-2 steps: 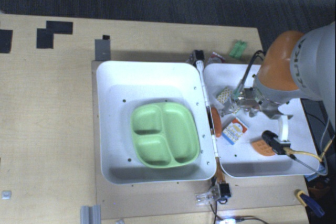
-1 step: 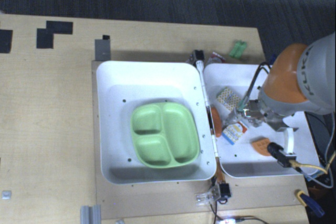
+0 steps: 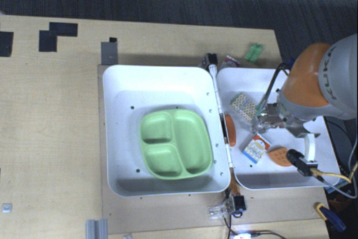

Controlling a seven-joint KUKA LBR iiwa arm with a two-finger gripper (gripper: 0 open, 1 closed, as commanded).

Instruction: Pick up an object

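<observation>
— So, what lies before you, starting at the left?

— On the pale wooden tabletop [image 3: 50, 137] sit two shallow white bins, side by side and touching. The left white bin [image 3: 120, 120] carries a light green plastic plate with three compartments [image 3: 175, 143], lying flat near its middle.

— And past the divide?

— The right white bin [image 3: 251, 179] has several small things. Against its left wall lies a narrow orange piece [image 3: 230, 129], on end along the rim. Further in there is a small speckled packet with a dotted pattern [image 3: 243, 106], tilted. Below it lies a small white and blue carton with orange print [image 3: 255, 149], and just beside that, to the right, a flat orange-brown oval piece [image 3: 278, 155].

— Where is your claw?

— My claw [image 3: 267, 120] hangs over the right bin, between the speckled packet and the carton, under my grey arm with the orange band [image 3: 309, 76]. Whether it is spread or closed I cannot tell; I see nothing gripped in it.

— Anything beyond the bins?

— A small green item [image 3: 253, 52] rests on the tabletop above the right bin.
</observation>
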